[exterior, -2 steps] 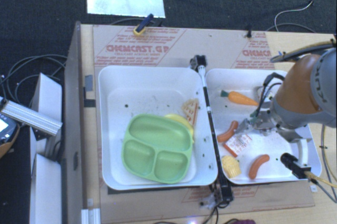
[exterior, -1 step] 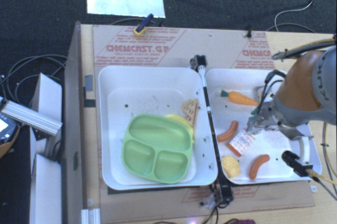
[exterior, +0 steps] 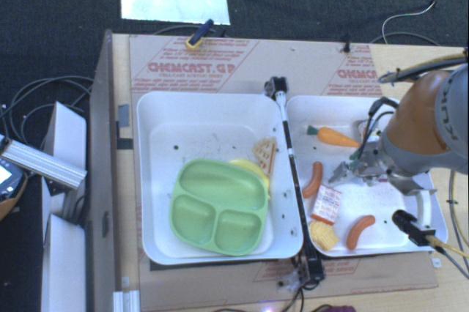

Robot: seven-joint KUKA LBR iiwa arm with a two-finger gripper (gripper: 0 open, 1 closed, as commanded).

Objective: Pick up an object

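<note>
Bench inventory, slanted overhead view.

Left bin [exterior: 146, 120]: holds a green divided tray [exterior: 218, 206], three compartments, lying flat toward the near side. A yellow item [exterior: 253, 170] shows past its far right edge, and a waffle piece [exterior: 264, 152] leans by the bin's right wall.

Right bin [exterior: 322, 109]: holds the candidate objects.
- Carrot [exterior: 335, 136], orange with a green tip, toward the far side.
- Sausage [exterior: 314, 179], reddish, near the left wall.
- Second sausage [exterior: 360, 231], toward the near side.
- Red-and-white packet [exterior: 327, 203], between the two sausages.
- Yellow corn-like piece [exterior: 324, 234], just beside the packet's near end.

Arm: enters from the right, orange band above the wrist, reaching over the right bin. Gripper [exterior: 350, 168] hangs over the bin floor between the carrot and the packet, apart from both. State of the jaws: cannot tell; the tip is too small and blurred. Nothing is seen held.

Step in hand, by judgement: approach, no object secured yet. The task names no particular item; the carrot, first sausage and packet lie nearest.

Next move calls for: centring over one item, aligning across its narrow width, descending to the bin floor, then closing. Crowding near the packet could spoil a grasp.
</note>
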